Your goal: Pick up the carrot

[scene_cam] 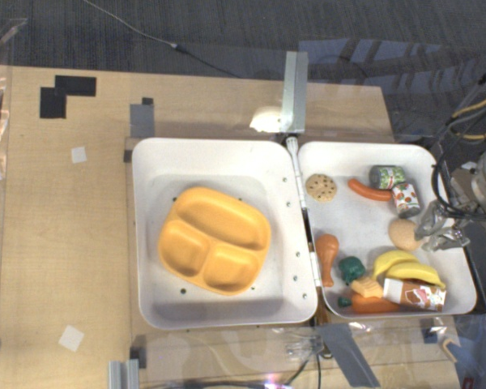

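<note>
The carrot [374,305] lies flat along the front wall of the right bin [364,217], orange with a small green top pointing left. A white and red carton [415,295] and a yellow cheese wedge [367,287] press against it. My gripper [441,229] hangs over the bin's right edge, beside a tan potato-like lump [402,234] and above the banana [407,266]. It is well back and to the right of the carrot, with nothing visibly in it.
The right bin also has a cookie [321,187], a red-orange sausage [367,190], a green can [387,176], a small red-and-white can [406,198], an orange drumstick [328,258] and a dark green piece [352,267]. A yellow divided plate [215,239] lies in the left bin [146,217].
</note>
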Tool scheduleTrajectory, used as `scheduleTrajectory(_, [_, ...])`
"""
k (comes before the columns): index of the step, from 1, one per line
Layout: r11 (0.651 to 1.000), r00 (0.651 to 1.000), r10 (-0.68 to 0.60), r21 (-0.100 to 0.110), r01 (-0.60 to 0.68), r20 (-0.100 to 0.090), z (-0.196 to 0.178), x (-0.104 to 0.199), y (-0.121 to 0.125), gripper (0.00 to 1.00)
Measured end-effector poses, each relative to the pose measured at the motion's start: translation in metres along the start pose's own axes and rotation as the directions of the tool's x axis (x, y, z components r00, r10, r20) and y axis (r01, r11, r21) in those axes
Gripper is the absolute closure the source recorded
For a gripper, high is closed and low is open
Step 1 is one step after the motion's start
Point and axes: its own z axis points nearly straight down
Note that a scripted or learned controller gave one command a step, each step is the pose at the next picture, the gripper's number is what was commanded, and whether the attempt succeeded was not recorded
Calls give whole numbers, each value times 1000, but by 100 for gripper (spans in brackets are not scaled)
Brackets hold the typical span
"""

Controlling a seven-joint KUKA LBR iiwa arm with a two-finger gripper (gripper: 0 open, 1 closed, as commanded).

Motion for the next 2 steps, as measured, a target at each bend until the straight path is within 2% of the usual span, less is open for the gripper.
scheduleTrajectory(1, [900,900,437,4,-437,7,31,10,12,100])
scheduleTrajectory(2, [852,852,523,3,-523,10,16,-13,31,100])
